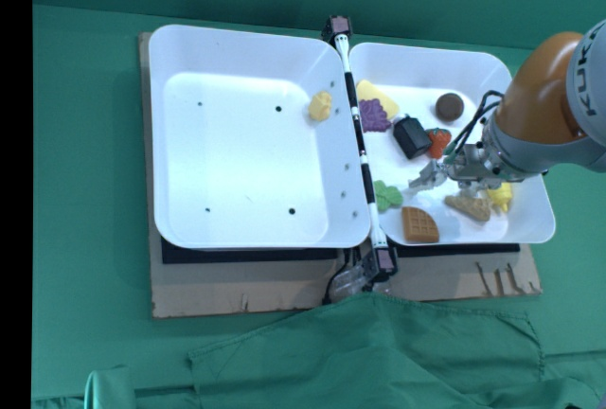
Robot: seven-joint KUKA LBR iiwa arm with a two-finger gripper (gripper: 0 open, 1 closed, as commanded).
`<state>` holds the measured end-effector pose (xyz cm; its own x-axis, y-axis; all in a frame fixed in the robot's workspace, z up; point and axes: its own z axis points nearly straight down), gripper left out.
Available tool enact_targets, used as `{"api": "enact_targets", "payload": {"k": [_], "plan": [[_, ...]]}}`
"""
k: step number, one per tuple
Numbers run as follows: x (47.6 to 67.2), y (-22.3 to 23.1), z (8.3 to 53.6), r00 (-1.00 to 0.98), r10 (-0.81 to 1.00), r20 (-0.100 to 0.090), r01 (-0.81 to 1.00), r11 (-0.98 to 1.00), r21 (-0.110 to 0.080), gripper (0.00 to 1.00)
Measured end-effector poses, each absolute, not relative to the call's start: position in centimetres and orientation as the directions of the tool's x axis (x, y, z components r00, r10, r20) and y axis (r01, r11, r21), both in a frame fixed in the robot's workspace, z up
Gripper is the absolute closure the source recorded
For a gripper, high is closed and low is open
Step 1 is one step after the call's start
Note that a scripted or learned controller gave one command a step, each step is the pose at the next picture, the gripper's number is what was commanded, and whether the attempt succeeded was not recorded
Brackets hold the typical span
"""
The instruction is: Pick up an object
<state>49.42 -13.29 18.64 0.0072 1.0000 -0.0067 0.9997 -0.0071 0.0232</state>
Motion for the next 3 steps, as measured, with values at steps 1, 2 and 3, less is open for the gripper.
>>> {"api": "enact_targets", "payload": {"k": [1,2,3], "plan": [[55.9,-13.1,18.5,0.002,1.0,-0.005,1.0,-0.002,0.014,0.0],[56.0,-13.3,19.9,0.007,1.0,-0.007,1.0,-0.007,0.025,1.0],[51.3,-16.8,18.6,0.006,1.0,-0.004,1.0,-0.006,0.021,1.0]]}}
